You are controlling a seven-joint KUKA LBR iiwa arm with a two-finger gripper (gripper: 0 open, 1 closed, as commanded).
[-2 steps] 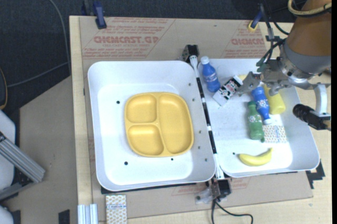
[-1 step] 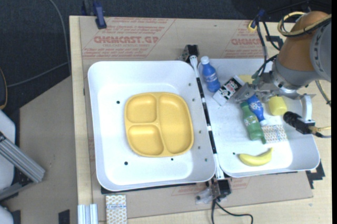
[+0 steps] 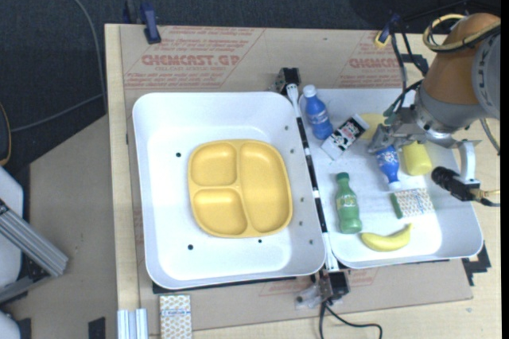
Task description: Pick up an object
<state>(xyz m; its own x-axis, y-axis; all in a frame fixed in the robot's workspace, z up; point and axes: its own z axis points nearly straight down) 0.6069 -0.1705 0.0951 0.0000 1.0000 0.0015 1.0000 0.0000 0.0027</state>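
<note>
Camera view, looking down at a slant: a bench (image 3: pixel 238 51) topped with printed brown cardboard carries two shallow white bins side by side. Left white bin (image 3: pixel 159 170): one yellow plastic plate with three compartments (image 3: pixel 238 188), lying flat near the middle. Right white bin (image 3: pixel 453 238): a blue plastic bottle with a white cap (image 3: pixel 317 114) near the far left corner; a small black-and-white carton (image 3: pixel 346 133) just beside it; a green plastic bottle (image 3: pixel 346 203) lying lengthwise near the left wall; a yellow banana (image 3: pixel 387 239) near the front edge, just right of the green bottle's base; a small patterned white packet (image 3: pixel 413 202) with a green end, above the banana; a blue-and-white tube (image 3: pixel 389 166) lying under the arm's wrist; a yellow block-shaped object (image 3: pixel 417 158) touching or just beside the tube on its right. The grey arm with an orange band reaches in from the right, its hand (image 3: pixel 387 140) low over the tube's upper end; whether it is open, closed or gripping anything cannot be told.
</note>
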